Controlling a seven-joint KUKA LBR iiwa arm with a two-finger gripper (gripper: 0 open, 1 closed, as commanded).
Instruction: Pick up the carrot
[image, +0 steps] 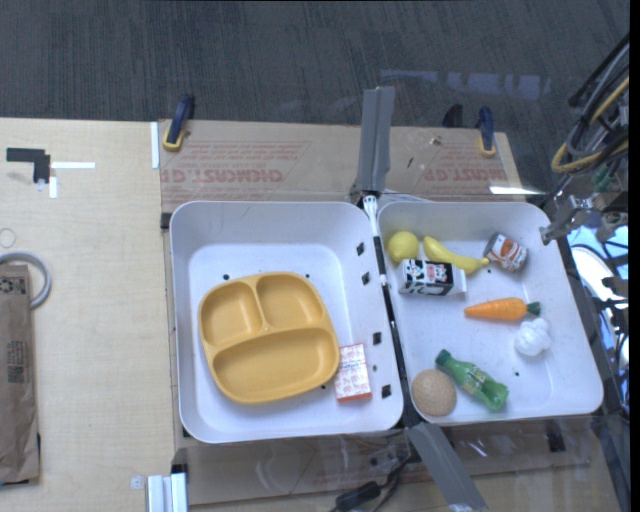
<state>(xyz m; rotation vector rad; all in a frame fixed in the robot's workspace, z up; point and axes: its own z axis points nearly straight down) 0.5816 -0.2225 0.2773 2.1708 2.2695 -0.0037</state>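
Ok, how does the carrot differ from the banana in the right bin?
The carrot is orange with a green tip, while the banana is plain yellow. The carrot is straight and lies level across the bin; the banana is curved and slants down to the right. The carrot lies by itself on the floor of the bin, while the banana touches the lemon. Both lie flat in the right bin.

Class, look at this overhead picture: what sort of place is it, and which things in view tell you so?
Most likely a robotics lab bench set up for pick-and-place trials. Two white bins sit clamped side by side. One holds a yellow divided plate; the other holds toy food such as the carrot. Loose cables hang at right.
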